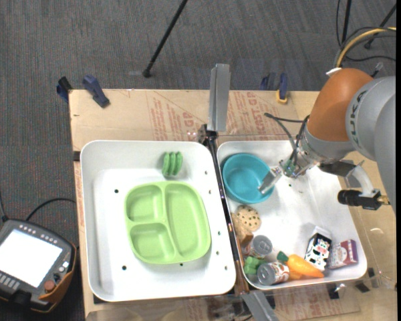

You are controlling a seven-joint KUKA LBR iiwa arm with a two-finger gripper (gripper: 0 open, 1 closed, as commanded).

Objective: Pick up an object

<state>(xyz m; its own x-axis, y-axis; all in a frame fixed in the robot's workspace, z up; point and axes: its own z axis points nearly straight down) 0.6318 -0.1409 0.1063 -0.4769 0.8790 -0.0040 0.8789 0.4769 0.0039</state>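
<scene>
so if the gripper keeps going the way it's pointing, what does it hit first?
Most likely the blue bowl: the gripper points down-left toward its right rim, seemingly right at it. Depth is hard to judge from this slanted view, so it might pass over the rim.

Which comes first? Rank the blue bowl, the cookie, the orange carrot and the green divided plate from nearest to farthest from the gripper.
1. Blue bowl, right beside the gripper, right bin.
2. Cookie, below the bowl.
3. Orange carrot, right bin's front edge.
4. Green divided plate, left bin.
</scene>
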